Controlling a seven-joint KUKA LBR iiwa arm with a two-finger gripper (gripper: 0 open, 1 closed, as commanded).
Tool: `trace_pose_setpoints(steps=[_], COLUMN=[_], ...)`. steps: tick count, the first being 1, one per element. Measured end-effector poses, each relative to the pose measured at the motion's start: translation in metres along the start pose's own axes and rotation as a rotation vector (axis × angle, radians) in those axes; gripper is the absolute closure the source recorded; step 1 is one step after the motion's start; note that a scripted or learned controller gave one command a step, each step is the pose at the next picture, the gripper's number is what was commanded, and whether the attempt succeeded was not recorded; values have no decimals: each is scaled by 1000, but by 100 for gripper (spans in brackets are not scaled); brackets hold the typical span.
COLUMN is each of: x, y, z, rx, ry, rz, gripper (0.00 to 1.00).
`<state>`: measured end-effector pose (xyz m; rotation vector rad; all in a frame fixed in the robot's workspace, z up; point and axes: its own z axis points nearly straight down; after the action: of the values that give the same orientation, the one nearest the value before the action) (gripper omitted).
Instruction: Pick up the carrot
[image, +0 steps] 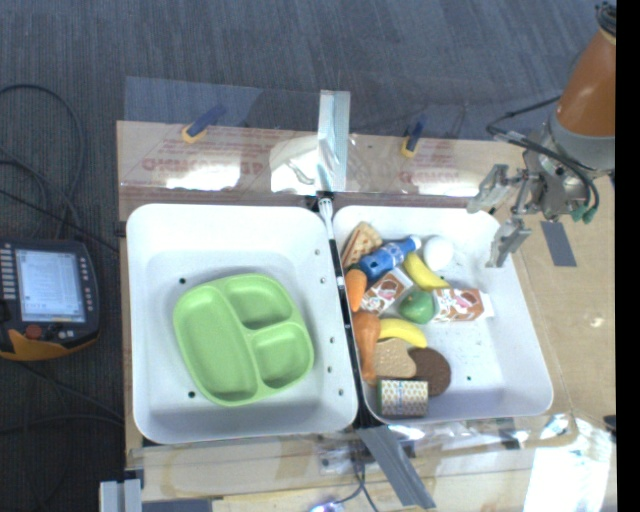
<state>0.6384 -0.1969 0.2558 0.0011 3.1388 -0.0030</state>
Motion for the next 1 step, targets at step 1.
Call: trace_pose_setpoints(steps=[1], x=[82], y=[24], z=[141], rx=[-4], ry=[12], rz=[177], gripper=[0])
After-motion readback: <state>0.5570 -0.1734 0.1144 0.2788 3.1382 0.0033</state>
